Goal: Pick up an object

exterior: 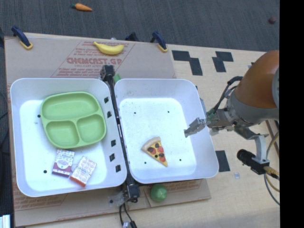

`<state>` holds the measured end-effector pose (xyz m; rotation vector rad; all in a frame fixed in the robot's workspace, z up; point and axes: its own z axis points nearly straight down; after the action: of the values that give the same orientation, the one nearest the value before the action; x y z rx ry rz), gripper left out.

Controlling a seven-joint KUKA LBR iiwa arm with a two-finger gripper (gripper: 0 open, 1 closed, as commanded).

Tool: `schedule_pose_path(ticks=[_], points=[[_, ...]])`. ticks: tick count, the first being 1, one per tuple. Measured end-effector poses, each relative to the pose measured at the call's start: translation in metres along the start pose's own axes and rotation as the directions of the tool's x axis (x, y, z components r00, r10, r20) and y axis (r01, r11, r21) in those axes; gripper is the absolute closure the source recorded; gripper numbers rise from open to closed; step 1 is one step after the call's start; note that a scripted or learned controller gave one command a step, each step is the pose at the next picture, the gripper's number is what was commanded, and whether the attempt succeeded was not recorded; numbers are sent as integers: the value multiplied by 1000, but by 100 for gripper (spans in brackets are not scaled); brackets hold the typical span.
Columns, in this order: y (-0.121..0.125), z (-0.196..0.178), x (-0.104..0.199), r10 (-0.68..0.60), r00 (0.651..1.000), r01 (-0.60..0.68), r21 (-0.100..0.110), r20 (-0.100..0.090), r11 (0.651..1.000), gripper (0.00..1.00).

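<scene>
A pizza slice (156, 151) lies in the right bin (190, 91), toward its front. In the left bin (19, 108) sit a green divided plate (72, 118) and two small red-and-white packets (63, 163) (84, 170). My gripper (194, 127) hangs over the right bin's right edge, to the right of the pizza slice and apart from it. Nothing shows between its fingers.
A yellow banana (109, 47) lies on the cardboard behind the bins. A green ball (159, 192) rests in front of the right bin. Blue clamps (159, 41) hold the cardboard's back edge. An orange carrot (83, 6) lies on the floor beyond.
</scene>
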<state>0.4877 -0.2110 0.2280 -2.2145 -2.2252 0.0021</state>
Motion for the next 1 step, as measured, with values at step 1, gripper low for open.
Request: schedule_pose_path(ticks=[1], points=[[35,136,0,-3,1000,3,-1,1,1000,0]])
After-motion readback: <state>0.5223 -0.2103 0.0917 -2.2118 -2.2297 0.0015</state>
